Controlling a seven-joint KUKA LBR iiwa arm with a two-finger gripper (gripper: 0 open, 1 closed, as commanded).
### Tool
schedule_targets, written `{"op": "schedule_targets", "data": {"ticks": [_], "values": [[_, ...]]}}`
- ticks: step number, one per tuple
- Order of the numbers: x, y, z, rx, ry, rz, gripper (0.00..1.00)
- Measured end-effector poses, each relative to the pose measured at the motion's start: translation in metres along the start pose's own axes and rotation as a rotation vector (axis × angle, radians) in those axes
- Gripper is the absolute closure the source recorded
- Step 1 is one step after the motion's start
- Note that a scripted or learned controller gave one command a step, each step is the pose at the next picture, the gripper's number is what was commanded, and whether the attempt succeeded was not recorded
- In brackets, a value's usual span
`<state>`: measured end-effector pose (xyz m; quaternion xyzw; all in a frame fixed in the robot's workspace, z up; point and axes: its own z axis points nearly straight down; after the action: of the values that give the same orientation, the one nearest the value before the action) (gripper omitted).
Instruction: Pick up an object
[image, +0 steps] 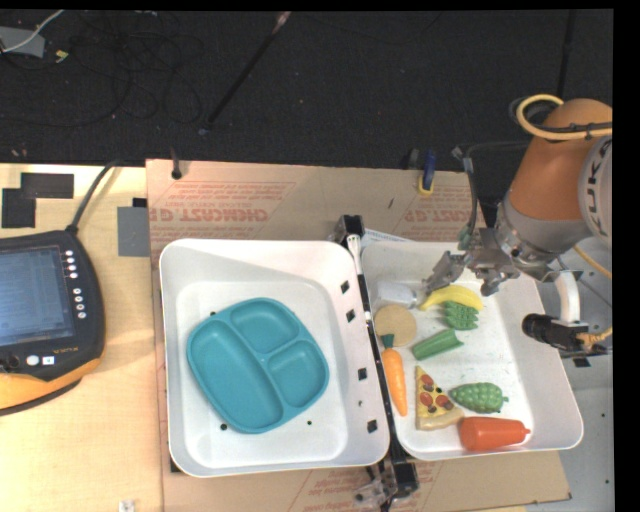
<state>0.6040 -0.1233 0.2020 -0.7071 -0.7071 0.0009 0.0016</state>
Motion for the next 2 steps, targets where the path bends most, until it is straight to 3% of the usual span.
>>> {"op": "schedule_targets", "data": {"ticks": [1, 2], "values": [[0.002, -0.091, 0.106, 0.015, 0.004, 0.003, 0.00], [0.027, -0.019, 0.114, -0.007, -0.008, -0.002, 0.00]]}}
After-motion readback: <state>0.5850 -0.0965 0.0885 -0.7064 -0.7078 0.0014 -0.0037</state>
